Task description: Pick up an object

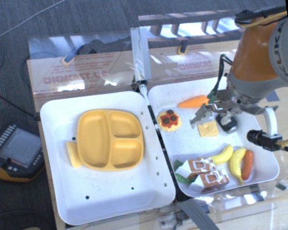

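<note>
Gripper over the middle of the right bin, fingers spread open and holding nothing, just above a cheese slice; carrot near the bin's far edge.

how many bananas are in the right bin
2. One banana lies near the bin's front, just right of the sandwich pieces. The other banana sits right beside it, next to the red sausage. The arm may hide other items.
</note>
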### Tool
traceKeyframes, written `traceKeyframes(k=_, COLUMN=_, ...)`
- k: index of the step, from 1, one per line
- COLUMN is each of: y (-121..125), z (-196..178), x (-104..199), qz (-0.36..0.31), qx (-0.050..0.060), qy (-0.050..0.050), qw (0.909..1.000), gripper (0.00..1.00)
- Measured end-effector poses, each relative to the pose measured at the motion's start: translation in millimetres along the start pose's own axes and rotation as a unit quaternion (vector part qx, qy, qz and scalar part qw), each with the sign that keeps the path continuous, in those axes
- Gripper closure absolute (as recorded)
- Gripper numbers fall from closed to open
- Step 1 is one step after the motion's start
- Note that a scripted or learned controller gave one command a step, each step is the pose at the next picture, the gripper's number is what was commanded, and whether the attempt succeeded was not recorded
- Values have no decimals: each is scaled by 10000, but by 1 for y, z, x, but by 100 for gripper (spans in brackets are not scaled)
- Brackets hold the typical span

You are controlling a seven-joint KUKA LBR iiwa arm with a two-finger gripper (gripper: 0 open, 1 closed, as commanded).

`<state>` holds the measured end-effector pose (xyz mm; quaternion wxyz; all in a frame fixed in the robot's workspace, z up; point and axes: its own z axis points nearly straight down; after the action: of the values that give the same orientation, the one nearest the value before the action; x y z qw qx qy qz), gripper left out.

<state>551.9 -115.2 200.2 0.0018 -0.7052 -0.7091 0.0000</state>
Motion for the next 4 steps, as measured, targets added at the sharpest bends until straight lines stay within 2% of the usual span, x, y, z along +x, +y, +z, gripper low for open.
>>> traceKeyframes(k=1, y=83, z=62, x=-11, qz=-392, qx=4, qy=-28, qw=9992, gripper=0)
traceKeyframes(k=2, y=115, z=112, x=-17, qz=404, qx=65, qy=1, qw=9992, gripper=0)
traceKeyframes(k=3, y=113, z=104, x=-20, qz=407, qx=114, qy=-25, qw=9991, gripper=100)
traceKeyframes(k=4, y=117, z=16, x=25, qz=-859, qx=-6, qy=-31, qw=9963, gripper=100)
